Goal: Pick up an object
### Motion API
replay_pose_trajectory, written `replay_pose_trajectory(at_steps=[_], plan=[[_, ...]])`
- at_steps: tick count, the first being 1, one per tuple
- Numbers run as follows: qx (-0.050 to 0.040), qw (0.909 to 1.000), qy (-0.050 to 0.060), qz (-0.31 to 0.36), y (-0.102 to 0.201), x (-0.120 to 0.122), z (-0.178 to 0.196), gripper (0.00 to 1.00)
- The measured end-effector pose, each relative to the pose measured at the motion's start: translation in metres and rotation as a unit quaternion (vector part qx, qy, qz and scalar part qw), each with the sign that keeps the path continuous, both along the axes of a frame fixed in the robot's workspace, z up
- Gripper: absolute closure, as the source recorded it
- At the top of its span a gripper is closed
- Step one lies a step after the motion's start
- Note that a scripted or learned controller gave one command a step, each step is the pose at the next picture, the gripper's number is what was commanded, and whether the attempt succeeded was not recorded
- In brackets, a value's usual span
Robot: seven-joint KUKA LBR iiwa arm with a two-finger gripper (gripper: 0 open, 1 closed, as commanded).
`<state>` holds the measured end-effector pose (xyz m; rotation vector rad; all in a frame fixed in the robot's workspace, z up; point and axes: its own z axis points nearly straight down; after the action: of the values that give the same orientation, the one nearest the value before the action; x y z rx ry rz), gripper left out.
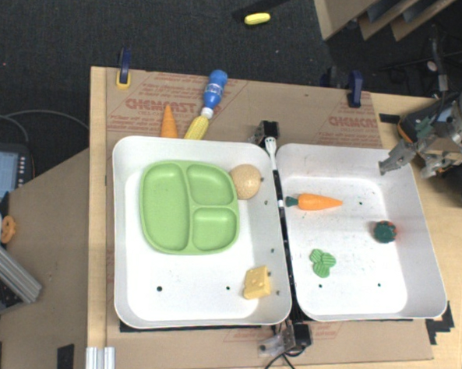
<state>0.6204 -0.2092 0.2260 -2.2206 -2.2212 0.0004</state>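
Observation:
The right bin point(415, 230) holds an orange carrot point(316, 201) near its far left. A small green leafy piece point(322, 262) lies in its middle and a dark green round toy point(383, 232) sits at its right. In the left bin point(126, 236) a green divided plate point(189, 207) lies with a tan egg-shaped object point(246, 181) touching its far right corner. A yellow cheese wedge point(257, 282) rests near that bin's front right. My gripper point(394, 160) hangs over the right bin's far right corner, apart from every object, with nothing seen in it.
On the cardboard behind the left bin lie a blue-and-white bottle point(214, 90), an orange cone-shaped toy point(168, 123) and a yellow corn-like piece point(197, 127). A black clip point(268, 132) sits between the bins at the back. Blue clamps point(354, 87) hold the board.

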Motion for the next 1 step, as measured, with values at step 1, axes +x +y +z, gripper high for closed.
replay_pose_trajectory(at_steps=[1], plan=[[0.0015, 1.0000, 0.004, 0.001, 0.0113, -0.0055, -0.1478, 0.00]])
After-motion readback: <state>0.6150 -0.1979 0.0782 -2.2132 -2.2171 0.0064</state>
